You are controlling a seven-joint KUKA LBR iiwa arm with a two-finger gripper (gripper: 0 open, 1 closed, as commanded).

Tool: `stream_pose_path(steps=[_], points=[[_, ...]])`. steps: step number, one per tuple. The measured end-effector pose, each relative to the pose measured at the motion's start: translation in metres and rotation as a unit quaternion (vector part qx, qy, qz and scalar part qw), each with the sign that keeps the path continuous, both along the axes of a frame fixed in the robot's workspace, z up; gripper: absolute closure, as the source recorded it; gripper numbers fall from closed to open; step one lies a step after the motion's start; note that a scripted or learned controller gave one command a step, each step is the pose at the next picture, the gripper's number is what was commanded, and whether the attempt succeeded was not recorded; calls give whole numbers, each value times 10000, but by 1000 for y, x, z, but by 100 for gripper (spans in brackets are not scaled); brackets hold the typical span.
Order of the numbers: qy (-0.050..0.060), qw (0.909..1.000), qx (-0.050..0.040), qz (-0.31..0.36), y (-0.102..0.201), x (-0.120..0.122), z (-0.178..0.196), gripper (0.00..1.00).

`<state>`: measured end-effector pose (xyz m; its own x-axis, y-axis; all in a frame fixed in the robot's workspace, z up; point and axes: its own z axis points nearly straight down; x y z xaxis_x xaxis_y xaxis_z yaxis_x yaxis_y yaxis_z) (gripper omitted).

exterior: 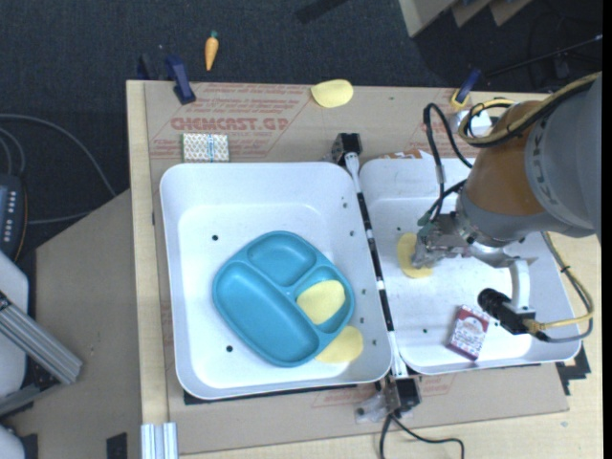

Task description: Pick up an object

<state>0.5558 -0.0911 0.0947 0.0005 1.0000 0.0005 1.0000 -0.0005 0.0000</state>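
The grey KUKA arm (535, 175) with its orange wrist band reached in from the right and stood over the right-hand shallow white bin (535, 347). Its two-finger gripper (432, 249) pointed down at the left part of that bin, directly above a flat pale-yellow disc-shaped object (413, 262) lying on the bin floor. The gripper body covered the upper right part of that disc. Whether the end effector stood apart or together, I could not tell from where I watched, and contact with the disc could not be confirmed.

Near the front of the same bin lay a small red-and-white printed packet (469, 333), tilted, well apart from the gripper.

The left-hand shallow white bin (191, 256) held a blue plastic divided tray (263, 304) set at a slant. A yellow rounded piece (322, 299) rested in one of the tray's right compartments. A second yellow piece (342, 346) lay on the bin floor, touching the tray's lower right edge.

On the bench behind the bins lay another pale-yellow piece (332, 93) and a small patterned packet (206, 146), and a small orange carrot-shaped item (211, 51) sat on the dark floor beyond.
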Motion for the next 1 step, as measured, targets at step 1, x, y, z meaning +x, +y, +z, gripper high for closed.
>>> stream_pose_path(steps=[1], points=[[2, 10000, 1, -1, 0, 0, 0, 0]])
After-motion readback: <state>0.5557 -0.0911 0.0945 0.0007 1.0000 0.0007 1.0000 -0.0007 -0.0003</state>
